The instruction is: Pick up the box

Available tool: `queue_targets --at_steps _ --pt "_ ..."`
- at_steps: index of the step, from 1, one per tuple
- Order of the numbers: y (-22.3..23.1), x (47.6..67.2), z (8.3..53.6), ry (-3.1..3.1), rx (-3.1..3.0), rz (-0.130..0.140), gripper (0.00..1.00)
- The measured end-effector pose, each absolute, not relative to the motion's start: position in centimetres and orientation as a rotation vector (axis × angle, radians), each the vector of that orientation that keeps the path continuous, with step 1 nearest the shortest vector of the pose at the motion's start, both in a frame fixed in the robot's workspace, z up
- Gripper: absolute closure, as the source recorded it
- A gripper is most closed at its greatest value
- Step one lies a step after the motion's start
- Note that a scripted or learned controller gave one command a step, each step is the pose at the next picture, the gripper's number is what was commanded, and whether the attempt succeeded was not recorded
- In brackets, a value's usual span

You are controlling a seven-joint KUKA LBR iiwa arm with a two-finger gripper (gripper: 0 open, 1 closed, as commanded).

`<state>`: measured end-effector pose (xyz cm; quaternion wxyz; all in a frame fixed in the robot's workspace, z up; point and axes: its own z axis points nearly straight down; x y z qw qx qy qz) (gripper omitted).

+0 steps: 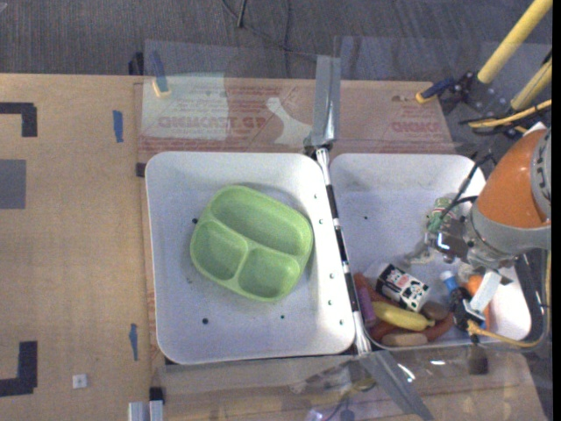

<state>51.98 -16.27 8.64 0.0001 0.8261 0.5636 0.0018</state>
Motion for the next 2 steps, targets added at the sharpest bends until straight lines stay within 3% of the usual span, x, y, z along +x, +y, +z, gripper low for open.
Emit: queue_targets --at_steps 1,2 --pt "-20.4 51.8 16.9 1.476 2.774 -0.003 0.00" --pt "-16.7 57.3 8.6 1.349 2.836 0.000 0.00"
